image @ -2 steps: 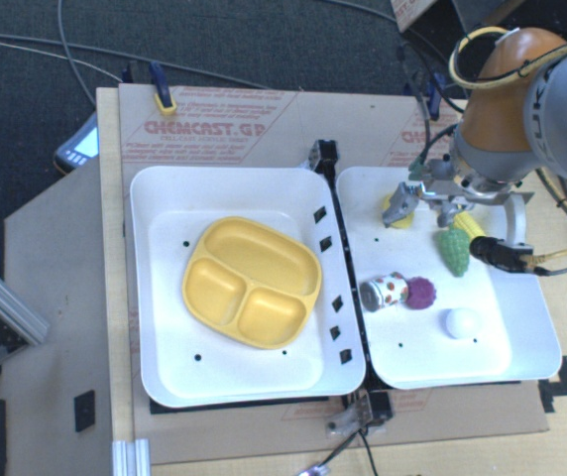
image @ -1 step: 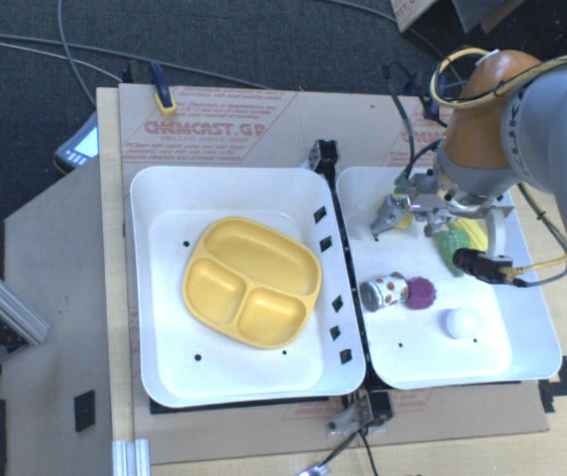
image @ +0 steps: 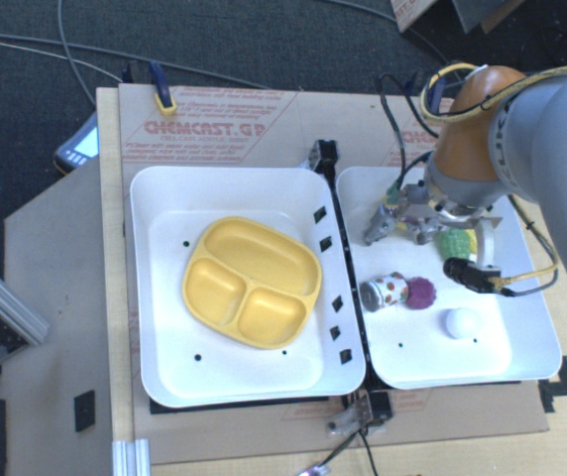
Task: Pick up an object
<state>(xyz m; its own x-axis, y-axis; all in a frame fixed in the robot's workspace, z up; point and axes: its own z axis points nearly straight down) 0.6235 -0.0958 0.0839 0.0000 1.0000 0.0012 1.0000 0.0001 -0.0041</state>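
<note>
End effector sits low in the right bin, upper part of frame; wrist covers the fingers, so can't tell its state; nothing visibly held. Candidates: green object touching the wrist's right side, small patterned cup on its side touching purple ball, white ball near them. Risks: balls roll off; cup and ball jam; green object mostly occluded, shape unclear. Yellow tray in left bin.

Right bin objs: small cup w/ red dots, on its side, touching purple fuzzy ball. White ball near, apart. Green obj partly hidden under arm.
</note>
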